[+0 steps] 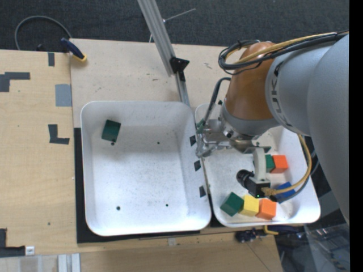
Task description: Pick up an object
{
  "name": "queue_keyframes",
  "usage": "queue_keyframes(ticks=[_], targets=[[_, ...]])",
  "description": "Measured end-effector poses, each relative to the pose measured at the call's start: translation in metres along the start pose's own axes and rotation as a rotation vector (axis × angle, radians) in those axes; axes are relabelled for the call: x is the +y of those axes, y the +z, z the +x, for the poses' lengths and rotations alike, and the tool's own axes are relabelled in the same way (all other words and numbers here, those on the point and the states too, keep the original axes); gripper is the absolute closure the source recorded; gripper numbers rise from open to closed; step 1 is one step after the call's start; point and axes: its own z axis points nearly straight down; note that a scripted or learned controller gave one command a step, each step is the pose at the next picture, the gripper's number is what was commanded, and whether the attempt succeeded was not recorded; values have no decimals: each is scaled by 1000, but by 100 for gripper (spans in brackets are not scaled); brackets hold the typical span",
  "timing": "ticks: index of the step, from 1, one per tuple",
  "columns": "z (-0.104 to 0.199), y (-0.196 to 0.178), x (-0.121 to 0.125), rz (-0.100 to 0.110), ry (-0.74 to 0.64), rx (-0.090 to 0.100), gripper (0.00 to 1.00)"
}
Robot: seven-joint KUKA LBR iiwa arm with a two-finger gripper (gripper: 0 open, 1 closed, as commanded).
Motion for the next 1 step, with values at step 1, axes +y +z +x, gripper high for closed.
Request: queue_keyframes(ticks=[1], targets=[[53, -21, 9, -3, -1, 1, 100]])
